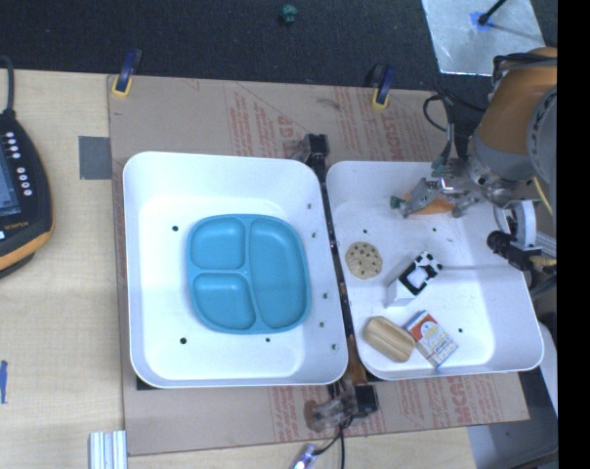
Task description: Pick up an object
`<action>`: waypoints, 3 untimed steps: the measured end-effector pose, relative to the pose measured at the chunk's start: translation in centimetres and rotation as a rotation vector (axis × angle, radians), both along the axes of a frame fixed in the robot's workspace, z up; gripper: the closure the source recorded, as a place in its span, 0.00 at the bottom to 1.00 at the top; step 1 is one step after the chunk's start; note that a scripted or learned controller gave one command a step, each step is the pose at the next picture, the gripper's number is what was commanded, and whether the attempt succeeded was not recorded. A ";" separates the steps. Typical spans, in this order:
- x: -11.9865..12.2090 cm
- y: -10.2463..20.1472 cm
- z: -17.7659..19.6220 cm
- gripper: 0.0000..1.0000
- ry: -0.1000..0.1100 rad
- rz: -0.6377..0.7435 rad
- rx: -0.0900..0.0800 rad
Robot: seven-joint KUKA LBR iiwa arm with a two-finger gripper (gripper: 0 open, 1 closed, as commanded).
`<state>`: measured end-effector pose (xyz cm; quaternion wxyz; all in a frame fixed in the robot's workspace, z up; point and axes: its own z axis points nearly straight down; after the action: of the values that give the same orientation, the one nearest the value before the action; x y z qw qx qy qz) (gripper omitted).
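My gripper (449, 186) hangs over the far right part of the right bin (490, 350), below the arm's orange band. Right under it lies a small orange item with a green end (419, 204), like a toy carrot; I cannot make out whether it is gripped or just beneath. Further forward in the same bin lie a round cookie (363, 259), a black-and-white toy (418, 275), a tan bread roll (388, 338) and a small red-and-white box (433, 338).
The left bin (148, 193) holds a blue divided plate (248, 272). A teach pendant (7, 198) lies at the bench's left edge. Clamps (379, 83) pin the cardboard at the back. The arm's body and cables crowd the right bin's far right side.
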<state>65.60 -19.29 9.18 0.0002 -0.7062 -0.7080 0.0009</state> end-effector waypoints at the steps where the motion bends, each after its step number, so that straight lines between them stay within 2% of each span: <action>1: -4.2 0.8 0.0 0.00 0.003 0.002 0.000; 2: 0.0 3.0 0.4 0.00 0.002 0.001 0.002; 3: 0.0 -0.2 0.0 0.00 -0.001 0.000 0.001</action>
<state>65.64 -19.45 9.22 0.0002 -0.7062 -0.7080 0.0005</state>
